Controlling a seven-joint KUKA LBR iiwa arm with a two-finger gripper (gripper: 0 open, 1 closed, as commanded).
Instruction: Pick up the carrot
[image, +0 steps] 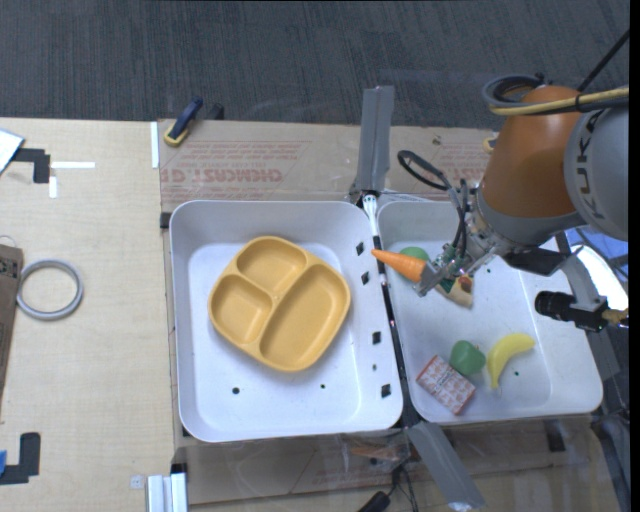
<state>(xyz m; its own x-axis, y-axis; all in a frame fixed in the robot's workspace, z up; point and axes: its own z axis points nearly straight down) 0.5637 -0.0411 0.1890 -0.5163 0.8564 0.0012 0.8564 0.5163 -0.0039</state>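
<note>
The carrot, orange with a green top, is at the left side of the right bin, and its pointed tip reaches over the divider between the bins. My gripper comes down from the right and is shut on the carrot's thick end. The carrot points left and slightly up from the fingers. A green patch shows just behind the carrot. The grey arm with its orange band leans over the right bin's far side.
The right bin also holds a yellow banana, a green round piece, a red-and-white packet and a small tan item beside the gripper. A yellow divided plate lies in the left bin. A tape roll sits far left.
</note>
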